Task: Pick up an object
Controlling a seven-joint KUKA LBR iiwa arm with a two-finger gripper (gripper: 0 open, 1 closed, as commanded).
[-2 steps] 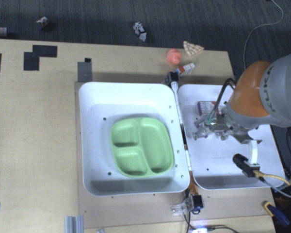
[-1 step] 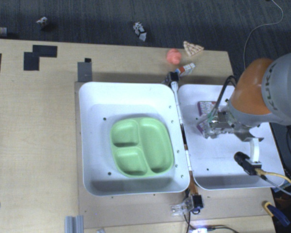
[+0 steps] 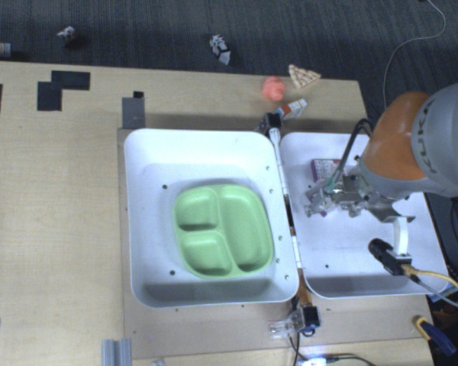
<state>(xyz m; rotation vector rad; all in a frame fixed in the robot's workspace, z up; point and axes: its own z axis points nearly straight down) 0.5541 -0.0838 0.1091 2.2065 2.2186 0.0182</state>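
While the gripper [image 3: 320,202] is hanging low in the right bin [image 3: 366,280], I cannot tell its state. A small purplish packet [image 3: 324,167] is lying just beyond it, near the bin's far wall. It is looking light, thin and probably crinkly, so pinching across its short edges seems safest.

1. My arm [image 3: 435,139] comes in from the right edge of the camera view, grey and bulky.
2. My orange band [image 3: 393,139] sits just above the wrist, which bends leftward and down.
3. My claw [image 3: 320,198] hangs low at the wrist's left end, a metal cluster, blurred.
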